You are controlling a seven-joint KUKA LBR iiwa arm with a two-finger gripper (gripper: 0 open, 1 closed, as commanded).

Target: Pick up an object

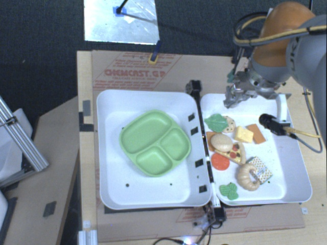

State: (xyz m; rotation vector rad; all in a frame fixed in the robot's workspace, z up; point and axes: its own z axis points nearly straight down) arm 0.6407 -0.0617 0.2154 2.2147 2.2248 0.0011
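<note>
Several toy foods [236,154] lie in the right bin [294,180], nearest the gripper [231,102] a green leaf [216,121], just nearer than it. Gripper hangs over the bin's far left corner; its state cannot be told. Left bin [110,137] holds a green tray [155,143].

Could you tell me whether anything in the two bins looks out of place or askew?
Nothing looks damaged or spilled. The green divided plate sits askew, turned at a slant in the left bin. The toy food lies heaped in the right bin, and the tool hangs above its far end.
</note>
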